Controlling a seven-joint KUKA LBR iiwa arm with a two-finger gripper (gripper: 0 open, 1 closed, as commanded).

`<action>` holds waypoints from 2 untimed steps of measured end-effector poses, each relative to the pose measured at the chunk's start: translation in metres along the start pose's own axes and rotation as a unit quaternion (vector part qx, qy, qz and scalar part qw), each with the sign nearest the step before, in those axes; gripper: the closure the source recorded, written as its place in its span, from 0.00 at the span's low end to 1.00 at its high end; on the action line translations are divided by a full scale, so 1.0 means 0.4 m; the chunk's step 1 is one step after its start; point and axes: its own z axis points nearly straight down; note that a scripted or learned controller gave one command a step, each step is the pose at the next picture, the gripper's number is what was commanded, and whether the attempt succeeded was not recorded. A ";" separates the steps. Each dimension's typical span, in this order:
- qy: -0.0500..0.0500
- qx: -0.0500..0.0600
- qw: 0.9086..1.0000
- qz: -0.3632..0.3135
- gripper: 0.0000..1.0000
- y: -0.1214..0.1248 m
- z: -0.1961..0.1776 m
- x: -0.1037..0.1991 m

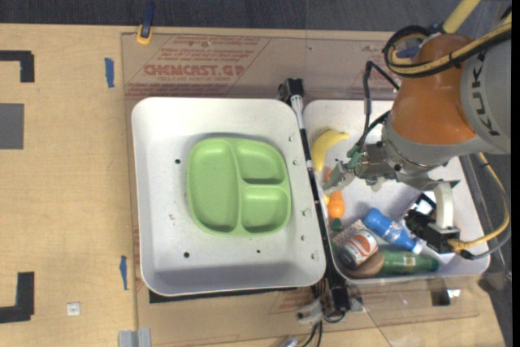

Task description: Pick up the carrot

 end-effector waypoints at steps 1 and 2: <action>0.000 -0.001 0.999 0.052 0.00 -0.019 0.217 -0.155; -0.001 -0.006 0.993 0.121 0.00 0.142 0.235 -0.245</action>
